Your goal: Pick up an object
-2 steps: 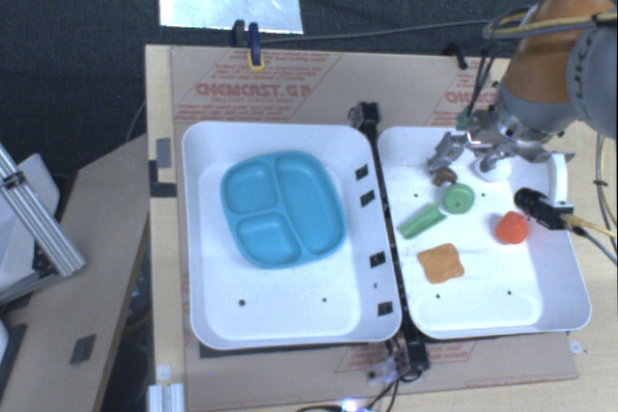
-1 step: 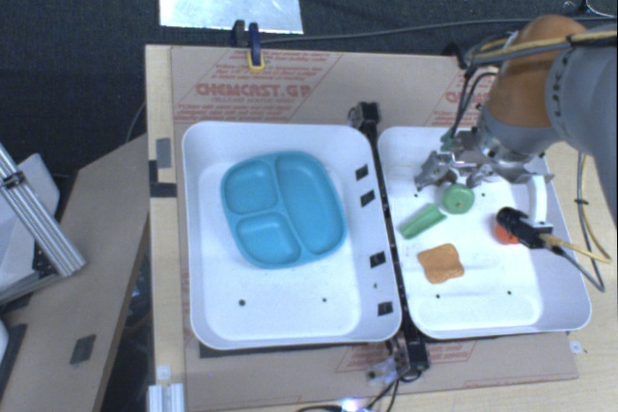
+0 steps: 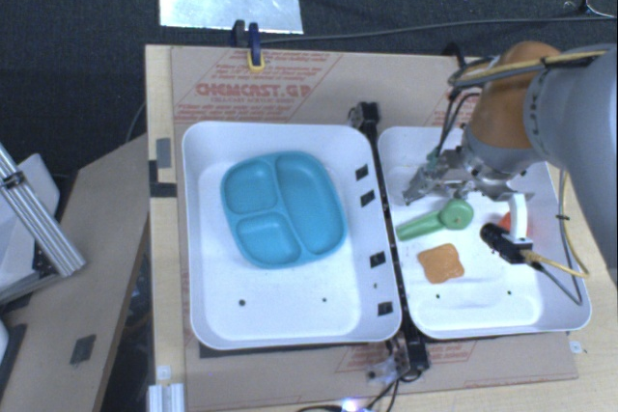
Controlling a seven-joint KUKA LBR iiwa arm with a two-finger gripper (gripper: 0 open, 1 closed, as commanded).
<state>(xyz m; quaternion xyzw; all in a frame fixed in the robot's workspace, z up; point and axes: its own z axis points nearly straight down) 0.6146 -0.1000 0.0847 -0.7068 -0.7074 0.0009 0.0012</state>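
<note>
My gripper (image 3: 432, 182) hangs low over the upper left of the right bin (image 3: 483, 321), with the grey arm and orange band behind it to the right. Just below it lies a green toy (image 3: 435, 221) with a round head and a handle pointing left, close to the gripper's tip; I cannot tell if they touch. Further toward the front, a flat orange piece (image 3: 440, 262) rests on the bin floor. A small red thing (image 3: 527, 225) peeks out at the right, partly hidden by the wrist.
The left bin (image 3: 290, 328) holds a blue divided plate (image 3: 283, 207). A black divider strip (image 3: 381, 217) runs between the bins. The front half of the right bin's floor is bare white. A clamp (image 3: 253, 43) sits at the board's far edge.
</note>
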